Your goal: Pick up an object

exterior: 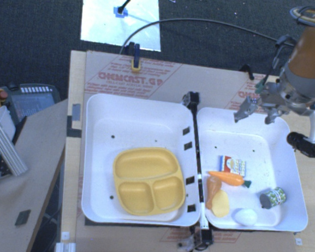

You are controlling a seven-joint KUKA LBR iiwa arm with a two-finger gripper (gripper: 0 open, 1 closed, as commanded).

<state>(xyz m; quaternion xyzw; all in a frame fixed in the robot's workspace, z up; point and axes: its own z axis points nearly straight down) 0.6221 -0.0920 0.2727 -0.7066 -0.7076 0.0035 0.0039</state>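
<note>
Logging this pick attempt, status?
Gripper open, holding nothing, above right bin's far edge. Toy carrot untouched among other items. Nothing in the way.

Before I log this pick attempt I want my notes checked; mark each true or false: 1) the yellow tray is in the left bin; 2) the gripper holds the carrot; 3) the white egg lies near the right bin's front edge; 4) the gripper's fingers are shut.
1) True: the yellow tray lies in the left bin.
2) False: the gripper hangs at the right bin's back edge; the carrot lies apart on the bin floor.
3) True: the white egg lies there.
4) False: the fingers stand apart, nothing between them.
</note>
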